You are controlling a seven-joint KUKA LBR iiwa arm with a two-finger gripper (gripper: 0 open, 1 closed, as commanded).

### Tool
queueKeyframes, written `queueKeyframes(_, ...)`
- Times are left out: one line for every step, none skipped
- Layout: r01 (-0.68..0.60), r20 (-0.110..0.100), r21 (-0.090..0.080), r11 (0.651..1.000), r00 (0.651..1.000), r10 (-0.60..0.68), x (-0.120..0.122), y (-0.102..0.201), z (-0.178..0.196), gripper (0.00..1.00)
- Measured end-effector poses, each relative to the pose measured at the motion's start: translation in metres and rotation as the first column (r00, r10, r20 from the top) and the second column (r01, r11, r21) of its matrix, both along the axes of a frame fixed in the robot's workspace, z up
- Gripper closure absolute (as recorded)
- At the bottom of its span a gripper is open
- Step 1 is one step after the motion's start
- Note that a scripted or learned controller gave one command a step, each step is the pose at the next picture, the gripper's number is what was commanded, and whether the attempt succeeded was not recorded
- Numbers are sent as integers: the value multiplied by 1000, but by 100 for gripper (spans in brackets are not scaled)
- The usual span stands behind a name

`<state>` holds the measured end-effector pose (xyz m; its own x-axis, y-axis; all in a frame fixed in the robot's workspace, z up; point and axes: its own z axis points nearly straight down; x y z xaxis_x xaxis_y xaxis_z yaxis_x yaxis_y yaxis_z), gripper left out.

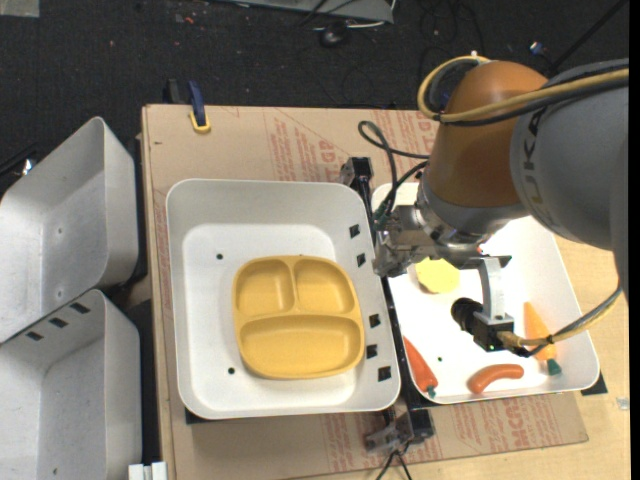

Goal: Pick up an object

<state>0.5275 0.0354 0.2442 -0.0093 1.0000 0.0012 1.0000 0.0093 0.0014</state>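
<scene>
**Two white bins, claw (400, 253) low over the right one**

Poised at the left rim of the right shallow white bin (560, 268); spread or pressed together, cannot tell. Just beside it, pale yellow round slice (437, 276). Nearer the front wall: orange toy carrot (421, 366), reddish-orange toy sausage (495, 377), small green-tipped orange carrot (537, 328). In the left shallow white bin (200, 218): yellow divided plastic plate (297, 316).

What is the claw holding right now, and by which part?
It cannot be told. The claw hangs over the right bin beside a pale yellow piece, but the wrist above it hides whether it grips anything.
</scene>
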Motion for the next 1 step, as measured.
queueKeyframes(0,-3,0,1000,1000,0,-11,61,-2,100)
